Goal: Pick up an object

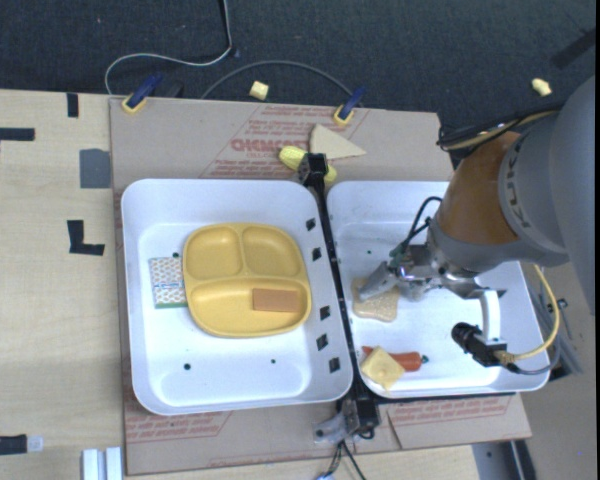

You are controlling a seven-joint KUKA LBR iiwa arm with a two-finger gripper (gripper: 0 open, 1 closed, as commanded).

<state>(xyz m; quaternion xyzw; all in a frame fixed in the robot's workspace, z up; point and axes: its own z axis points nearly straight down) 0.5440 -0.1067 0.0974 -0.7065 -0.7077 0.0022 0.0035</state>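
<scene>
While nothing yet hangs clear of a bin, the pick looks to be at its grasping stage rather than finished: the arm (520,193) reaches in from the right over the right bin (365,200), and its gripper (377,286) is down at the bin floor, so closing, lifting and carrying off are all left to do, by my reading

Going from the largest thing down, the desk (30,268) carries a cardboard sheet (270,133) under two white bins set side by side. The left bin (140,268) holds a yellow divided plate (230,258), with a brown slab (277,299) lying in the plate's near right compartment, and a small patterned card (166,280) touching the plate's left edge

In the right bin, the likeliest target is a pale bread-like piece (378,308) lying on the floor near the bin's left wall. The gripper sits directly over its far edge, touching or very nearly so, with the piece just on the near side of the fingertips. I cannot tell whether the gripper is spread or closed, and the piece cannot be seen between anything, so I would not call it held

Nearer in the same bin, well apart from the gripper, lie a yellow wedge (383,369) and a small red piece (408,361) touching it
</scene>
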